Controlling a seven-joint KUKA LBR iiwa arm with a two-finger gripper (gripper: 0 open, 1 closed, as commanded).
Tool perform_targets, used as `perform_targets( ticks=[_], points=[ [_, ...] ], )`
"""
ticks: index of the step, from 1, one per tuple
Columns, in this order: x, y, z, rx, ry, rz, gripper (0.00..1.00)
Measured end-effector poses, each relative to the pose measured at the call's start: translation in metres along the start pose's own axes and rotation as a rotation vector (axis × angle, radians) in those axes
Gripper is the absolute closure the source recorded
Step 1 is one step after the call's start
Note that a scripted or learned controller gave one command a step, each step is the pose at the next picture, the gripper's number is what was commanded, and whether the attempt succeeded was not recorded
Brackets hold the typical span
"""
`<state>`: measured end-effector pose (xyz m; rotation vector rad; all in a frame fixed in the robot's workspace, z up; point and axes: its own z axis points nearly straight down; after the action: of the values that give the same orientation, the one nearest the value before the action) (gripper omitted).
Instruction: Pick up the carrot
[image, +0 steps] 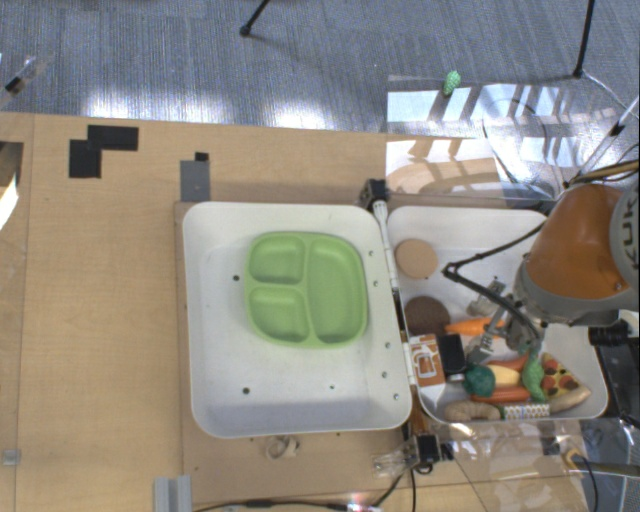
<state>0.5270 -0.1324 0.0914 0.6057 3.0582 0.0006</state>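
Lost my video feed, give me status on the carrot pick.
Gripper low over right bin. Carrot lies just beside it, not gripped. Toy food crowds close around.

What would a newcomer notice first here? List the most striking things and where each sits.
First the green divided plate, alone in the middle of the left bin. Next the grey and orange arm, reaching in from the right over the right bin. Below it lies a heap of toy food, with an orange carrot beside the gripper.
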Motion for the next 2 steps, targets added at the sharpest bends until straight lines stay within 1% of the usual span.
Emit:
perform_targets(
  ticks=[1,2],
  points=[
    [0.010,0.001,-0.002,0.033,-0.014,0.330,0.00],
    [0.030,-0.020,0.001,0.007,0.005,0.905,0.00]
  ],
)
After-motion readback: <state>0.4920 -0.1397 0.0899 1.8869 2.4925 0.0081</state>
